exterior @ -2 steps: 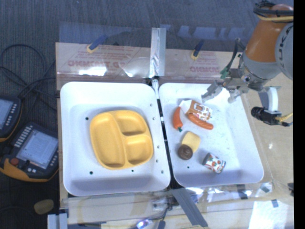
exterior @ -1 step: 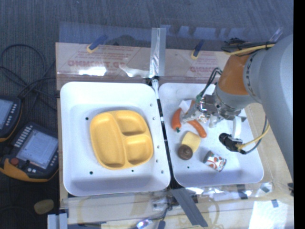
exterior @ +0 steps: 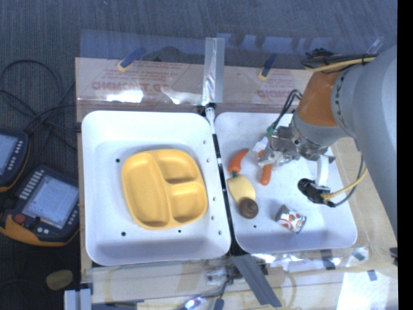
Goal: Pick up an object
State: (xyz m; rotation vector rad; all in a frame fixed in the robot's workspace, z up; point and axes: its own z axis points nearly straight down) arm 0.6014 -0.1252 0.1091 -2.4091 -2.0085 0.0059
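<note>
The grey arm (exterior: 361, 108) reaches in from the right over the right bin (exterior: 342, 234), and its claw (exterior: 276, 152) hangs low near the bin's upper middle, close to two small carrots. Whether the claw is spread or closed cannot be told, since the wrist body hides its tips, and nothing can be seen held in it. One carrot (exterior: 237, 161) lies slanted near the bin's left wall; the other carrot (exterior: 265, 174) lies just below the claw, possibly touching it. Below them lies a pale yellow piece with a brown end (exterior: 242, 195), and well apart toward the bottom right sits a small red-and-white cup (exterior: 292, 219) on its side. A black cable end (exterior: 310, 189) hangs from the arm over the bin. The left bin (exterior: 97, 231) holds a yellow divided tray (exterior: 164, 187). The likely target is the nearer carrot, and the risks seem plain: the carrot is small, smooth and tapered, so it could squirt out sideways as the claw closes, or be nudged away if the claw comes down off centre. The claw could also close on nothing, or jam against the bin floor. The dangling cable might brush other items during a lift.
</note>
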